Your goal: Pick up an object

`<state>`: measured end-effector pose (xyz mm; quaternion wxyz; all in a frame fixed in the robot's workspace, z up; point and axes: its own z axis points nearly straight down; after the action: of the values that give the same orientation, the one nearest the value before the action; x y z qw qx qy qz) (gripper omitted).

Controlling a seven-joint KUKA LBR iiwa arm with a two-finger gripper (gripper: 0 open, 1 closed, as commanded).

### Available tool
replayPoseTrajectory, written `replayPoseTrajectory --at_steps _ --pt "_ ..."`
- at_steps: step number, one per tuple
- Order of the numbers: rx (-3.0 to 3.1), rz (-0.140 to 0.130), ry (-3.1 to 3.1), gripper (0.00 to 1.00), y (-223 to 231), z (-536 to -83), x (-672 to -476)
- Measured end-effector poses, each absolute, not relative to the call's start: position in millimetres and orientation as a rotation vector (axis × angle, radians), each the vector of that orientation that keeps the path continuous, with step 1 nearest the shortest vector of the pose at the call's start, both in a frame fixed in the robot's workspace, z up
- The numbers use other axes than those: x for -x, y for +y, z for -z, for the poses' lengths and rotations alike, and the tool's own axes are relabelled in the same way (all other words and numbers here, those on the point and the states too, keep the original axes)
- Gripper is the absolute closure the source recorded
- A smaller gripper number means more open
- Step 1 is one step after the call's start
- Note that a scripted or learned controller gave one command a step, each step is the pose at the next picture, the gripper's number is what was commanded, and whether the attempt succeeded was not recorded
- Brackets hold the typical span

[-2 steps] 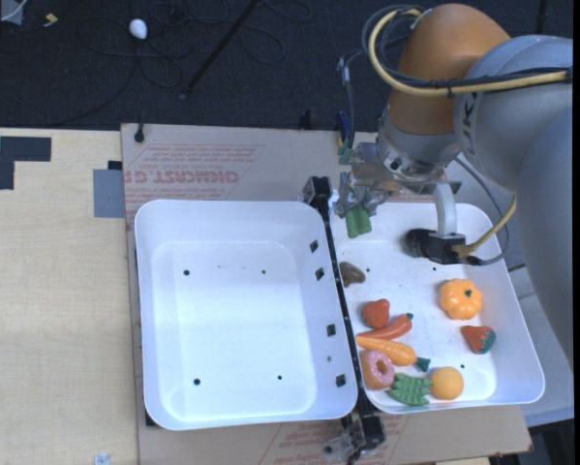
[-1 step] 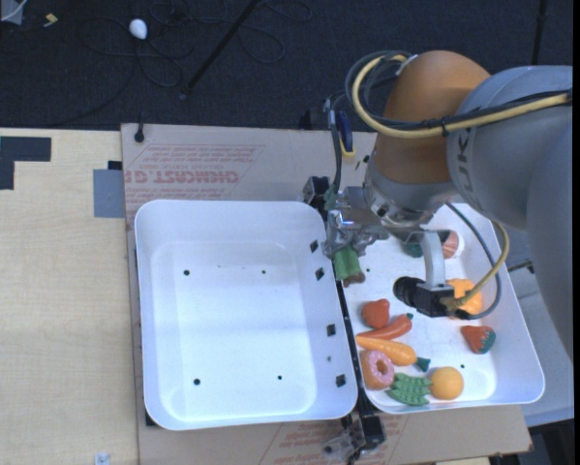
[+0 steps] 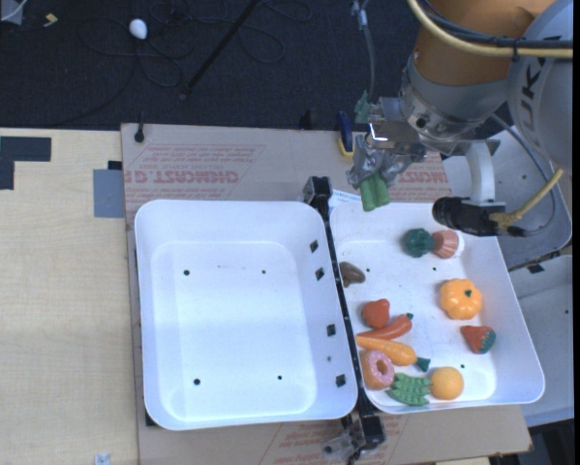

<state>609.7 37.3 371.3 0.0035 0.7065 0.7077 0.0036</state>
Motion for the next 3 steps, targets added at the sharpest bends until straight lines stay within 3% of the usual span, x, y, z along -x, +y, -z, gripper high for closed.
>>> replayPoseTrajectory --at_steps 1,2,3 --pt "-2.227 0.013 2.226 1.0 28.7 -314.0 -555.5" --pt "-2.221 0.004 2.226 1.0 73.1 -347.8 -509.9" --pt "-2.228 0.008 2.22 1.0 72.1 -320.4 -479.1"
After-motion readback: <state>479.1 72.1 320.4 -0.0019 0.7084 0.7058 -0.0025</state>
